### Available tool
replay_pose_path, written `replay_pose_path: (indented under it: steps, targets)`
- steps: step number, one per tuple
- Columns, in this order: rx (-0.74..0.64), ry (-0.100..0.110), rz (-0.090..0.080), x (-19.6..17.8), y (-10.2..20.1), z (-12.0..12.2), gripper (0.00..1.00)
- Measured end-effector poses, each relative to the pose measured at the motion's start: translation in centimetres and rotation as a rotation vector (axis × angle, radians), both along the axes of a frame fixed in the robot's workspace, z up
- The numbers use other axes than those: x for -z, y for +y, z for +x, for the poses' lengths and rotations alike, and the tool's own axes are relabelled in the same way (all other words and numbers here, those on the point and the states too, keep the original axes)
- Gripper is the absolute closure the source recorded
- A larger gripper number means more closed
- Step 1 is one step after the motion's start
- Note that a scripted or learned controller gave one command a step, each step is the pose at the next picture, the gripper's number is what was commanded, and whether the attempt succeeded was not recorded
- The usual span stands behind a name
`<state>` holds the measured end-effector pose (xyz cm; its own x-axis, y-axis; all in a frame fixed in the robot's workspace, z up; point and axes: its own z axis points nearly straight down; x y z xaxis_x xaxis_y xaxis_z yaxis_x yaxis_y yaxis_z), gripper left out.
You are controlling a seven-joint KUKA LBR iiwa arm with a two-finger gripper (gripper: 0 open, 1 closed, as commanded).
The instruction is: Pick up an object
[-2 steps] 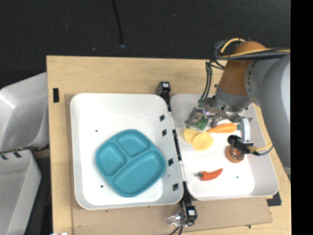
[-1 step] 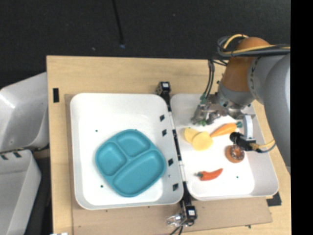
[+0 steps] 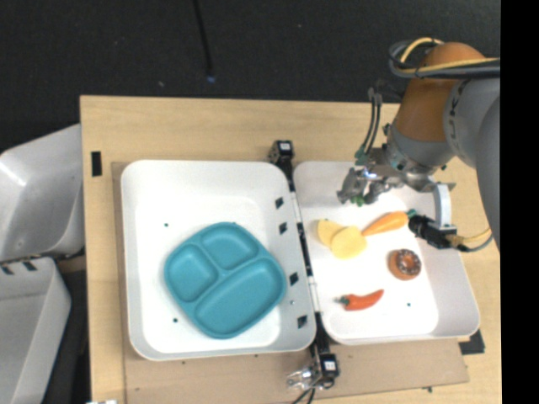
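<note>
Right bin (image 3: 446, 310): carrot (image 3: 385, 222), yellow piece (image 3: 341, 237), donut (image 3: 405, 263), chili (image 3: 362, 300); hand (image 3: 364, 185) above its back-left corner, grip we cannot tell; we fear it closing between crowded items, catching nothing

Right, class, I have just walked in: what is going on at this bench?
A grey robot arm reaches in from the right, its claw hovering over the back of the right bin. Below it lie a carrot, yellow pieces, a doughnut and a red chilli. The left bin holds a blue divided plate.
</note>
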<state>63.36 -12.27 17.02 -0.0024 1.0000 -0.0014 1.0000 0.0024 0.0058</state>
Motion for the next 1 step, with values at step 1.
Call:
replay_pose_path:
  steps: [1]
  targets:
    - [-0.001,0.0,0.0,-6.05,0.36,0.78,1.0]
